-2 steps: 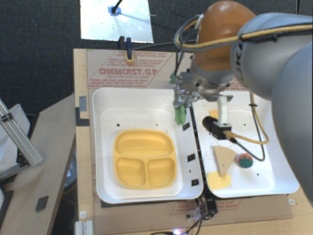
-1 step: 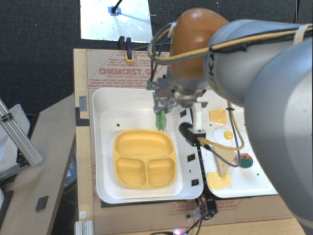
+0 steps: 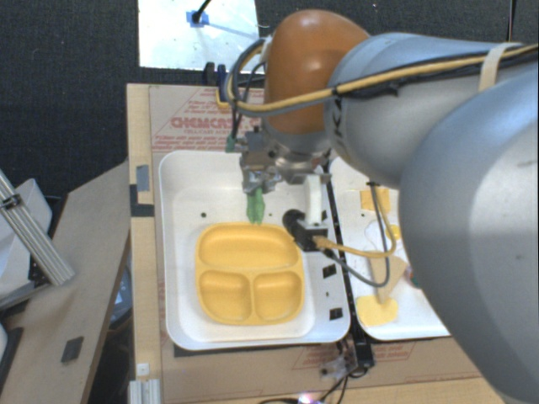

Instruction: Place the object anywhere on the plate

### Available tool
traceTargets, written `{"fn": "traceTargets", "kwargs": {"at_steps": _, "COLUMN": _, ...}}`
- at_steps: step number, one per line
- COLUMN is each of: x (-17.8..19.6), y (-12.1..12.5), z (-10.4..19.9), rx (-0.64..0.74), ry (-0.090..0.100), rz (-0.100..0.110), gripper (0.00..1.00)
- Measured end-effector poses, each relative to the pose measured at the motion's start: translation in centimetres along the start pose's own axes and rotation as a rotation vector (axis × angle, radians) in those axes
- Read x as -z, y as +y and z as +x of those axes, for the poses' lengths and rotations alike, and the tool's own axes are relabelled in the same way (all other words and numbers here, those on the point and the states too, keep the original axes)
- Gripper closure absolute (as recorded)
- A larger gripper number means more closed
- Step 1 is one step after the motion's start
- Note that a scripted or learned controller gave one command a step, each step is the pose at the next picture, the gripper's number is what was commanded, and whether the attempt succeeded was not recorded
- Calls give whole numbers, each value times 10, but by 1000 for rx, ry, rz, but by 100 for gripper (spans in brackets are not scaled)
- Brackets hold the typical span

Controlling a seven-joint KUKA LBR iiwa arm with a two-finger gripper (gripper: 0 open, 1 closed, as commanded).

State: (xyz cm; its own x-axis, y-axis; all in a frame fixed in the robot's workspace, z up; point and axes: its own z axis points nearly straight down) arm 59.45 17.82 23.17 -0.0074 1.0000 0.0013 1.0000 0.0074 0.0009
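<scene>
Hanging over the far part of the left bin (image 3: 173,225), the gripper (image 3: 255,194) points down with a slim green object (image 3: 254,207) between its fingers, which appear closed on its upper end, though the view there is small and crowded. The object's lower tip sits just above the far rim of the yellow plate (image 3: 249,272), a three-compartment dish lying in the same bin. Behind the gripper rises the orange band (image 3: 307,66) and the grey arm (image 3: 455,167), which covers much of the right bin (image 3: 413,331).
</scene>
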Motion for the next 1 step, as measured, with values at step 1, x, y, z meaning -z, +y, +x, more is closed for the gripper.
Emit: {"fn": "traceTargets", "kwargs": {"at_steps": 1, "x": 0, "y": 0, "z": -2, "rx": -3, "ry": -1, "rz": 0, "gripper": 0}}
